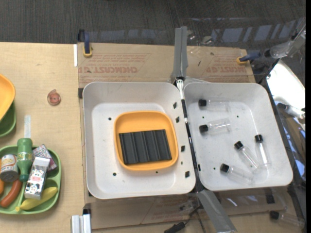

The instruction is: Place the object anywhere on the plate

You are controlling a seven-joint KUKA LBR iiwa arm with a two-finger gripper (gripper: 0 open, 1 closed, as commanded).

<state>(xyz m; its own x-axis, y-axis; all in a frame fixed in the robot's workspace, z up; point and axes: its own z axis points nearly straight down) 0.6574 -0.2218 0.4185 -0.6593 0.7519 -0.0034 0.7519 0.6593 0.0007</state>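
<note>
An orange square plate (146,119) lies in the middle of the left bin (97,130). On the plate rests a dark grey ribbed rectangular block (146,146), flat and covering most of the plate's floor, a little toward its near edge. Several clear vials with black caps lie scattered in the right bin (272,130): one at the back (214,103), one near the left wall (215,127), a pair at the right (252,152) and one at the front (233,173).
A wooden table at the left carries a green tray of toy food (29,183), an orange bowl (6,98) and a small pink disc (54,97). Cardboard (126,64) lies behind the bins, held by clamps (86,47) (245,58).
</note>
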